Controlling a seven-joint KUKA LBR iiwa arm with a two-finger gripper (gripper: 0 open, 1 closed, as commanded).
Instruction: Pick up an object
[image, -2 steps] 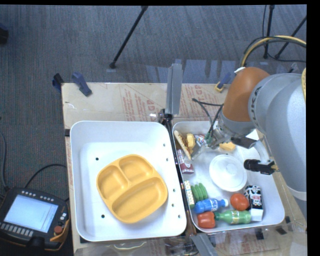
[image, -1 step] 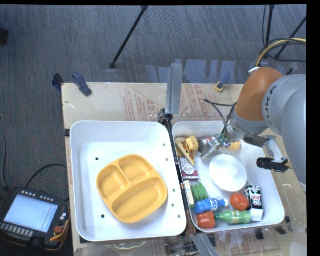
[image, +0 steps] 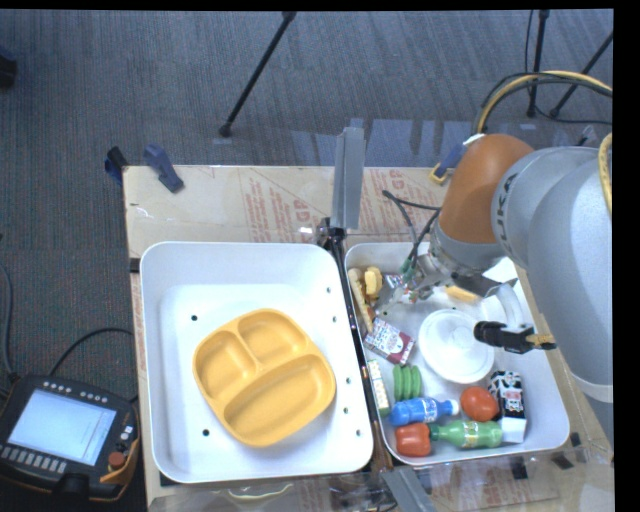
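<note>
My gripper (image: 404, 284) reaches down into the back left part of the right bin (image: 553, 400), under the orange-banded wrist. Its tip is beside a yellow banana-like toy (image: 371, 283) by the bin's left wall. Just in front of it lie a maroon and white packet (image: 389, 342) and a white round bowl (image: 454, 346). Nothing is visibly between its fingers. Nearer the front are a green ribbed item (image: 407, 381), a blue bottle (image: 421, 410), a red pepper (image: 412, 438), a green bottle (image: 468, 434), a red-orange tomato (image: 479, 403) and a cow-patterned carton (image: 508, 392).
The left bin (image: 170, 290) holds a yellow divided plate (image: 264, 375). A grey upright post (image: 349, 185) stands behind the gap between the bins. The arm's large grey body (image: 570, 250) overhangs the right bin's back right corner. A teach pendant (image: 65, 432) lies on the floor at the left.
</note>
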